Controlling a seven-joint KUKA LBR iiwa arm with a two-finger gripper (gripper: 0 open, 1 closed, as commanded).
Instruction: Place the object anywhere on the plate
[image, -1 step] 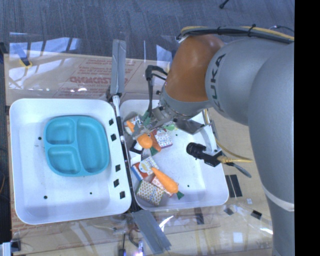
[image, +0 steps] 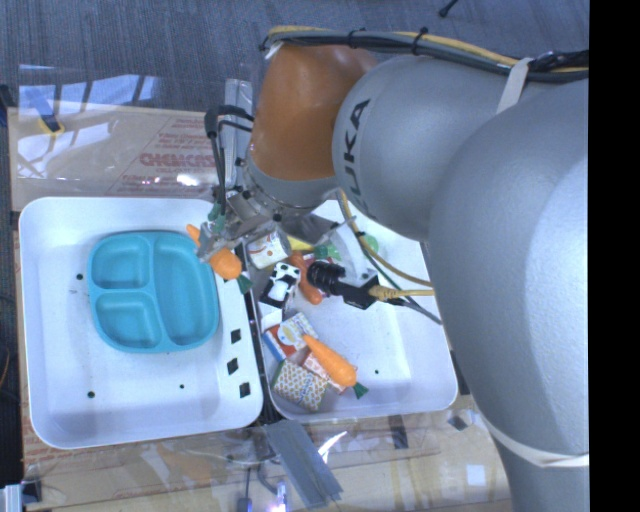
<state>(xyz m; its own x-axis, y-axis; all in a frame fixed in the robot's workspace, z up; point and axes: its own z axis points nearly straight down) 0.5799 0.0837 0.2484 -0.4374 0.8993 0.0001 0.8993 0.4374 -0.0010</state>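
A: Carrying that small smooth orange rounded object (image: 228, 264) leftward should work; it sits at frame centre, just right of the glossy turquoise three-compartment plastic plate (image: 153, 291).

B: Does the grey two-finger gripper (image: 222, 240) pinch it?

A: Cannot tell; they touch, nothing clearer. Lower over a shallow compartment, since something rounded may roll in the shallow white left bin (image: 60, 390).

- My arm (image: 450, 200) runs off the edge at 3 o'clock, covering much of the right bin (image: 420, 380).
- I can't make out the fingertips by the orange object (image: 228, 264).
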